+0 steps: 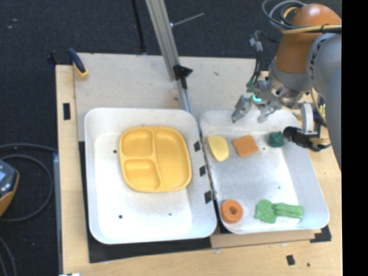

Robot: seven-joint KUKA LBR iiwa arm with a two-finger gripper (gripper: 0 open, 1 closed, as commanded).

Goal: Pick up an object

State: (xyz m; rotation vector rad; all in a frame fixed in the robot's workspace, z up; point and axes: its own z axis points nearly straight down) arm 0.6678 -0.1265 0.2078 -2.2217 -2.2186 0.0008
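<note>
Three-compartment glossy yellow plastic tray [155,158]

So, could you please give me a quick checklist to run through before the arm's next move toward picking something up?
1. gripper free of any object: ok, fingers apart, nothing between them.
2. Targets in the right bin: ok, yellow piece, orange block, orange ring, green toy.
3. Nearest targets spaced for fingers: ok, yellow piece and orange block apart.
4. Dark green item graspable: cannot tell, near the bin's wall.
5. Yellow tray out of the way: ok, in the left bin.
</note>
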